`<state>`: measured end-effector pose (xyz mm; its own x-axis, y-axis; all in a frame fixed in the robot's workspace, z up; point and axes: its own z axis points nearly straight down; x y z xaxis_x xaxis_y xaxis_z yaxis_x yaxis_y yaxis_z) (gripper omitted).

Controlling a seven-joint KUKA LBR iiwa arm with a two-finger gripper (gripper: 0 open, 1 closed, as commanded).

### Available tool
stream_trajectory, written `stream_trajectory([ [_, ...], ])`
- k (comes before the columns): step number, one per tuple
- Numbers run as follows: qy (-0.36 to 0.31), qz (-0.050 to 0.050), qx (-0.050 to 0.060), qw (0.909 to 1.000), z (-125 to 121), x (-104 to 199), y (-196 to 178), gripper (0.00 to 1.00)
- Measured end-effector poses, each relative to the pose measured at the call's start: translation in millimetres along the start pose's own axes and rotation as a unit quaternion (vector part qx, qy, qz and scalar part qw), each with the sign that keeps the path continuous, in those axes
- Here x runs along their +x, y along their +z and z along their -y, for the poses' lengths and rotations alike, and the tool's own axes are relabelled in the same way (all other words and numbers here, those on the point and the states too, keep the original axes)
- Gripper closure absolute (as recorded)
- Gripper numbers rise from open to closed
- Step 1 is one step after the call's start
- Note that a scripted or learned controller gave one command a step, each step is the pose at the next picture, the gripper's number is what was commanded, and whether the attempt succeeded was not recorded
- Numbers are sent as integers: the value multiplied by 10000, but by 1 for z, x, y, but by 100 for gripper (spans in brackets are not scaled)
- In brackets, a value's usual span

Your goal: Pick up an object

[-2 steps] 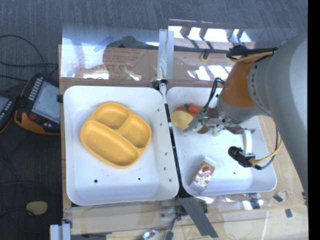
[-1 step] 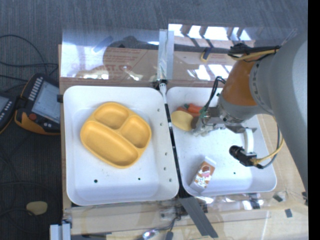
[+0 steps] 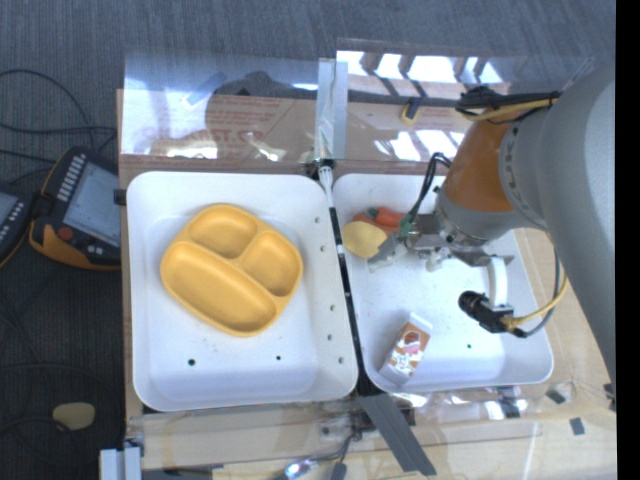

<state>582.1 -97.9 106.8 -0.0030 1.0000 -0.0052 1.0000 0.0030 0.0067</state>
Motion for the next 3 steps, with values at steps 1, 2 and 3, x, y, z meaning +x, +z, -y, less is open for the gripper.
stream_trajectory([
  [1,-1,-21,20,10000,-60,-13,17,0],
  [2,-1,18,48,10000,-59,-15,8,100],
  [3,31,20,34,10000,-65,-3,18,100],
])
